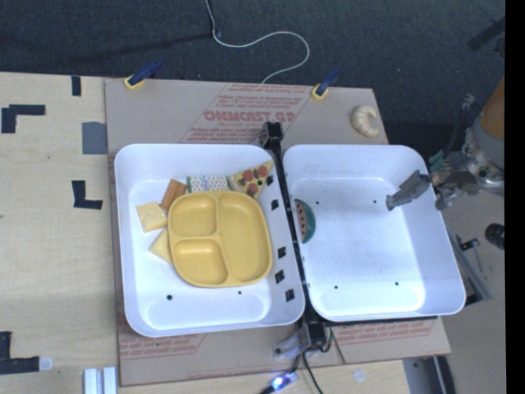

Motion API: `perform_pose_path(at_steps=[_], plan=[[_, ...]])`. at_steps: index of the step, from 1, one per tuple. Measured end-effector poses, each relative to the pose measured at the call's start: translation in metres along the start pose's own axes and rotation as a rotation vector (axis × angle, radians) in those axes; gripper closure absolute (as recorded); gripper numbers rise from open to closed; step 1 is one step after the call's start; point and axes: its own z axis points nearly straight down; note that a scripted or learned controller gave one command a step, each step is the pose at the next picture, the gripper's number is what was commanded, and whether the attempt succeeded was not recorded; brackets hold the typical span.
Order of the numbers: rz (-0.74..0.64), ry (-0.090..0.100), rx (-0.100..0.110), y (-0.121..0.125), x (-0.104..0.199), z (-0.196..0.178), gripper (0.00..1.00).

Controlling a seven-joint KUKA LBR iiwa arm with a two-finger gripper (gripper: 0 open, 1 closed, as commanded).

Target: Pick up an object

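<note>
in the camera view, two shallow white bins are sitting side by side on a sheet of brown cardboard printed with red lettering, which is lying on a pale wooden bench marked with dark tape shapes. dark carpet is filling the room beyond, with a thin white cable looping across it. a small beige object is resting on the bench just past the cardboard's far right corner. the left bin is holding a yellow divided tray, with small food-like pieces lying beside and behind it. a watermelon slice toy is lying against the left wall of the right bin. the gripper is hanging over the right bin's far right part, well apart from the slice; whether it is open or closed i cannot tell.
</note>
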Motion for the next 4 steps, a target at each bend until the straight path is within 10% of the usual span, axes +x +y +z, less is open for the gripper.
perform_pose_path(at_steps=[4], plan=[[-0.001, -0.001, 0.0, -0.009, 0.001, 0.19, 0.0]])
